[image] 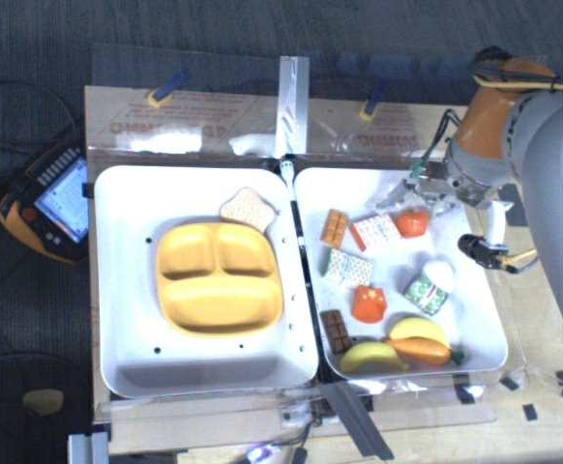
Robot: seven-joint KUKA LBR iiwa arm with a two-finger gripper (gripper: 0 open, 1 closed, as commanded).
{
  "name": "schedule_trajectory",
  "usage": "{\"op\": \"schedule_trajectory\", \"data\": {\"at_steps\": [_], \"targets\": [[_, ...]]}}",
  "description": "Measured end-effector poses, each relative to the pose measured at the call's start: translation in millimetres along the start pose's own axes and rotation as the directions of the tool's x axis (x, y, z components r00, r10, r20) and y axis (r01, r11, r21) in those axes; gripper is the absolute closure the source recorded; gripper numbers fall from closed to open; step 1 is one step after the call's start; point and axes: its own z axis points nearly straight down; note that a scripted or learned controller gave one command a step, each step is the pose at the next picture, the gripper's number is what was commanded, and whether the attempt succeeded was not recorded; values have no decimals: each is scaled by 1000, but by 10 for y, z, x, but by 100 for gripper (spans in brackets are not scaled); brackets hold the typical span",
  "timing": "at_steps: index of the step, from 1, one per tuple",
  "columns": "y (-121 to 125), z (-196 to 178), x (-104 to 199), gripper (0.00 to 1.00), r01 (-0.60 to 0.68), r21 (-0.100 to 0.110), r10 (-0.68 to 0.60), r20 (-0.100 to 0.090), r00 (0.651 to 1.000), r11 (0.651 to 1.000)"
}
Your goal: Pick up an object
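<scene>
2 white bins [117, 356], gripper [419, 199] above tomato [412, 223]

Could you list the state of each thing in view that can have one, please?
Yellow tray: upright, in the left bin.
Toast slice: lying flat, touching the tray's far edge.
Green can: tipped on its side, right bin.
Bananas: lying flat, carrot across them.
Chocolate bar: flat by the divider.
Hand: low above the red tomato.
</scene>
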Motion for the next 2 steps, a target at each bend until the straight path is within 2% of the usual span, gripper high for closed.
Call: {"op": "schedule_trajectory", "data": {"at_steps": [1, 2], "targets": [[8, -102, -4, 100, 2, -1, -2, 4, 1000, 1000], [7, -100, 1, 0, 2, 0, -2, 4, 1000, 1000]]}}
